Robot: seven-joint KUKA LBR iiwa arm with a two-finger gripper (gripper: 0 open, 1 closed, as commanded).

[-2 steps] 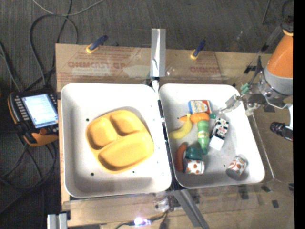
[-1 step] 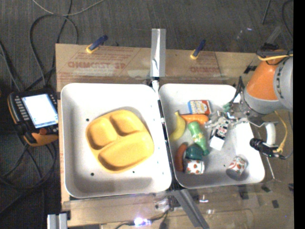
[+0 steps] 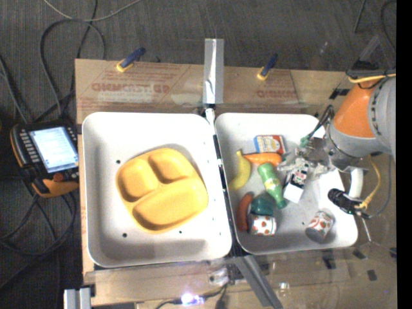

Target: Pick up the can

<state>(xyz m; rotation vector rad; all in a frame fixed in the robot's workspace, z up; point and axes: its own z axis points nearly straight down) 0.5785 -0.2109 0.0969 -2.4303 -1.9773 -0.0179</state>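
R bin (image 3: 335,124) centre is getting crowded: banana (image 3: 241,170), green bottle (image 3: 271,184), mug (image 3: 262,223) packing tight. Can (image 3: 320,223) is sitting apart near front-right corner w/ open floor around it.

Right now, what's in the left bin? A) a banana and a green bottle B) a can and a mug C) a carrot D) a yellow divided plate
D: the left bin holds the yellow divided plate; the banana and green bottle lie in the right bin.
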